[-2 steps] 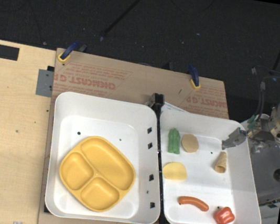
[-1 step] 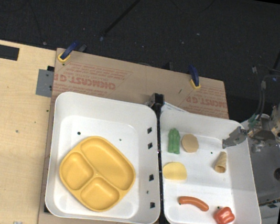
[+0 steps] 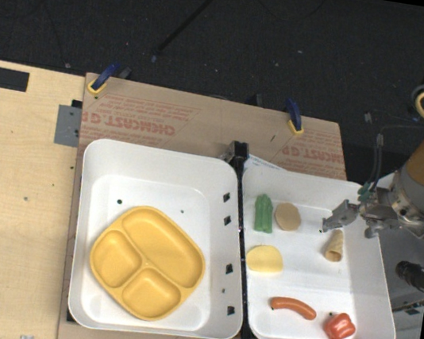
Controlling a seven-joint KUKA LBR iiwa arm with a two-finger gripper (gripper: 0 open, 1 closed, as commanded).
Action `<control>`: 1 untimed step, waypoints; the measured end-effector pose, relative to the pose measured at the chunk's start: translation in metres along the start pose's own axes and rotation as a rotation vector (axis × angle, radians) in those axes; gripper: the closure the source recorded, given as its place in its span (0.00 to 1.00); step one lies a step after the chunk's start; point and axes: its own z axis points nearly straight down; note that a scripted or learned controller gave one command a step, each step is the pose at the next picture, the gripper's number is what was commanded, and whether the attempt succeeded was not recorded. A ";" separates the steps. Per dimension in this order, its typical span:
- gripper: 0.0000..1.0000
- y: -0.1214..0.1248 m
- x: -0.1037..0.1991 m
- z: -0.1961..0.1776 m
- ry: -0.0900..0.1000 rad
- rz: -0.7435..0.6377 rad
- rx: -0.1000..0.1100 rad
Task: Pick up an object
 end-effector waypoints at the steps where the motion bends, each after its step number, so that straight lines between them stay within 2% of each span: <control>1: 0.00 -0.006 0.001 0.062 0.000 0.001 0.002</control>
